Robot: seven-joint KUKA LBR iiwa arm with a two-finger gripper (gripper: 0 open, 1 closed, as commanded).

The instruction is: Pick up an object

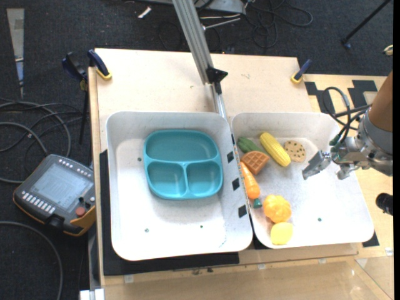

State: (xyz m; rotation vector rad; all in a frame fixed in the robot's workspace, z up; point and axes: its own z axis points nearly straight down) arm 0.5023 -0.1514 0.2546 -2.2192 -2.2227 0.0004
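Left bin (pixel 125 186): holds a teal divided tray (pixel 184 164), nothing else in it that matters to a pick. Right bin (pixel 337 224): all candidate objects sit clustered in its left half, beside the wall shared with the left bin. Arm enters from the right; gripper (pixel 326 162) hangs over the right bin's bare middle, well apart from the cluster. Whether it is open or closed cannot be told from this angle; nothing is seen in its grasp.

Candidates, largest down: corn cob (pixel 275 149), carrot (pixel 250 181) along the wall, waffle (pixel 254 162) touching the carrot, orange fruit (pixel 277 207), yellow lemon-like piece (pixel 282 233), cookie (pixel 294 150), green piece (pixel 246 144).

Judgement: the cookie or corn lies nearest. The corn looks easiest: straddle it across its short axis, centre before descent. Avoid the carrot; the wall crowds it.
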